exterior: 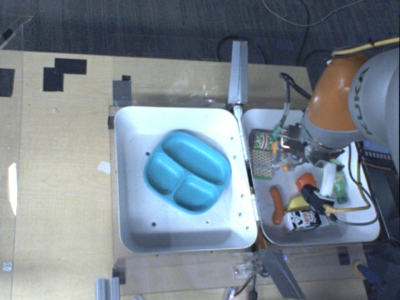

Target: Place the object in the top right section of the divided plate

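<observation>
The blue divided plate (187, 170) lies in the left bin (134, 230) on the surface. The arm (350, 99) hangs over the right bin (369, 230), its hand (294, 147) low near a green patterned packet (262, 155); whether it is spread or pinching, I cannot tell. An orange sausage (276, 205), a black-and-white carton (303, 219) and what may be a green bottle (339, 186) lie in that bin.

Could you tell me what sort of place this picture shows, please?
Most likely a robotics lab test bench: a KUKA arm reaches over two white bins, one holding a blue divided plate, the other small toy-like items such as a sausage, with loose cables on the dark carpet.
</observation>
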Robot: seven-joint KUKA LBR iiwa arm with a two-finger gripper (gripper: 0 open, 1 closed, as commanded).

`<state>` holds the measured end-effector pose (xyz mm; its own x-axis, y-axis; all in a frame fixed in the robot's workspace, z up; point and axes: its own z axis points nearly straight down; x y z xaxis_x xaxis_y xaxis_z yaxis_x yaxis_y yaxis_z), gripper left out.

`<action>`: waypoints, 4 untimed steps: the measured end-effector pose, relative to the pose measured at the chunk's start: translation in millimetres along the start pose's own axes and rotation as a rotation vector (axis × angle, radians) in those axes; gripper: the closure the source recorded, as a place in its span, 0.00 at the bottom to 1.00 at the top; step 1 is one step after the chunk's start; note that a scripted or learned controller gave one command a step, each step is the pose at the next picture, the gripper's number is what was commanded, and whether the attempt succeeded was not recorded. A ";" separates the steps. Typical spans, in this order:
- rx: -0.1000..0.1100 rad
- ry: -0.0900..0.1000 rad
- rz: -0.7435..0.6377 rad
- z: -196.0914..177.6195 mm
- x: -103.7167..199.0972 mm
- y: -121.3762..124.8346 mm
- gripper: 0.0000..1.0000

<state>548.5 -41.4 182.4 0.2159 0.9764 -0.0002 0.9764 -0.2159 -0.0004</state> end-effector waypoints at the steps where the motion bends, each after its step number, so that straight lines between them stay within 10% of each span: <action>1: 0.002 0.000 -0.096 0.3 30.7 -58.6 1.00; 4: 0.002 -0.001 -0.085 -5.3 191.2 -105.2 1.00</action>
<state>487.1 168.0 187.6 0.1326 0.9912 -0.0015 0.9912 -0.1326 -0.0026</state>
